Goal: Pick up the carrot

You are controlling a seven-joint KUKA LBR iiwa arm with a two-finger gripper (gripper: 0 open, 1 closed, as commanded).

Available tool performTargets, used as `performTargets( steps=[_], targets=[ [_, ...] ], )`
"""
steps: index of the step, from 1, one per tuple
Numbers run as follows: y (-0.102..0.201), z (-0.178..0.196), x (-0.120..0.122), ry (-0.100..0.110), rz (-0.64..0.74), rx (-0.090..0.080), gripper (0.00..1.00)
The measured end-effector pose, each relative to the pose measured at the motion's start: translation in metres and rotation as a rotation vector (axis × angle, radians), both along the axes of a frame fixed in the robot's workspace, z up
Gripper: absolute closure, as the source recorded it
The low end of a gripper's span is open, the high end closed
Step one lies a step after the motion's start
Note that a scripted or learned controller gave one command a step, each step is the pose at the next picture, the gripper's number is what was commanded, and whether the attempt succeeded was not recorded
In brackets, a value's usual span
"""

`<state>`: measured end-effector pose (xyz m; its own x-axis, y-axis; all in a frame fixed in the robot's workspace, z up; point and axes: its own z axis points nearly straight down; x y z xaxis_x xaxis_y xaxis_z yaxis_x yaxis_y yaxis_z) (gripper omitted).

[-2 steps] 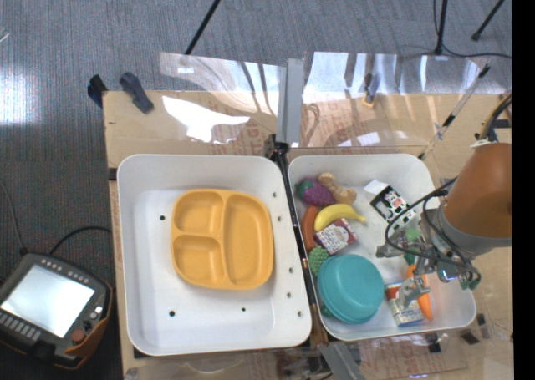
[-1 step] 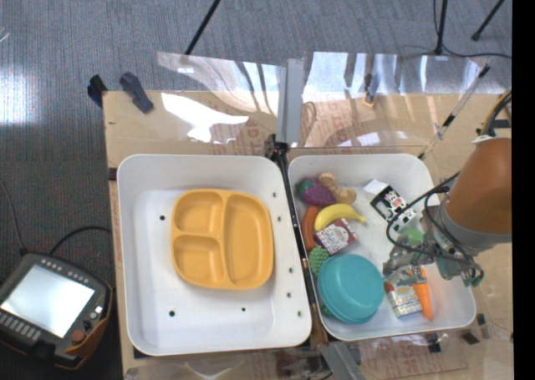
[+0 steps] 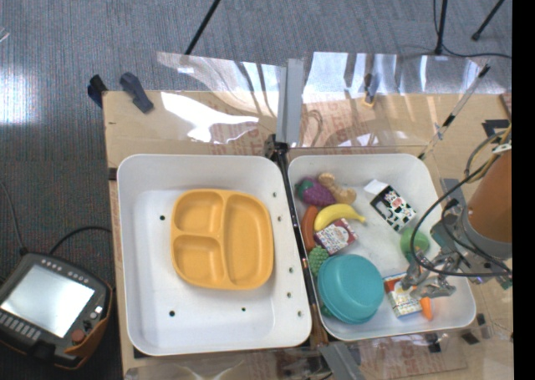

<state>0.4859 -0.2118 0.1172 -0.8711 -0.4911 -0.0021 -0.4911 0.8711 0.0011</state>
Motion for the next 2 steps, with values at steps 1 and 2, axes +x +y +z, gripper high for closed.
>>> performTargets(
  steps=[1, 2],
  targets=[
    [0.002, 0.02, -0.001, -0.001, 0.223, 0.001, 1.0],
    [0.073, 0.071, 0.021, -0.002, 0.48, 0.001, 1.0]
  ],
)
